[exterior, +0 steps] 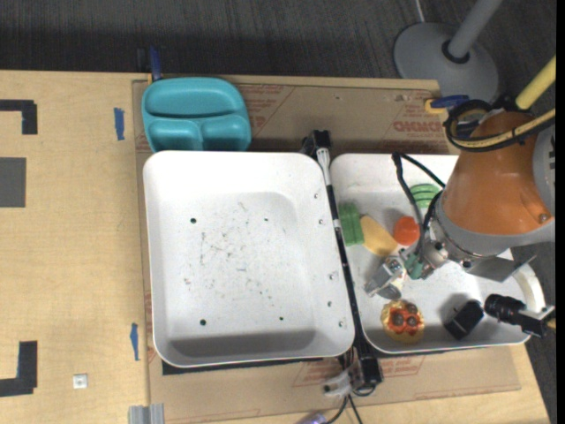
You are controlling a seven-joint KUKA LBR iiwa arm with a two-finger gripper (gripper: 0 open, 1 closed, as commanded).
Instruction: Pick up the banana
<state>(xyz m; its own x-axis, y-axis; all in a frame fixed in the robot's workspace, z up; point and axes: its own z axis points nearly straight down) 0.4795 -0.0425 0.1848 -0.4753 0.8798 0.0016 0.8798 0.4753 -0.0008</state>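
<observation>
We see the gripper (395, 272) low in the right bin (371, 173), its fingers apart and holding nothing, with the banana (378, 235) lying just above-left of its tips, presumably lined up so it can close on the fruit.

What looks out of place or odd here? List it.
Nothing is spilled or broken. The left bin bears scuffs and specks, while the toys crowd the right bin below the gripper. A teal tray sits behind the bins.
</observation>
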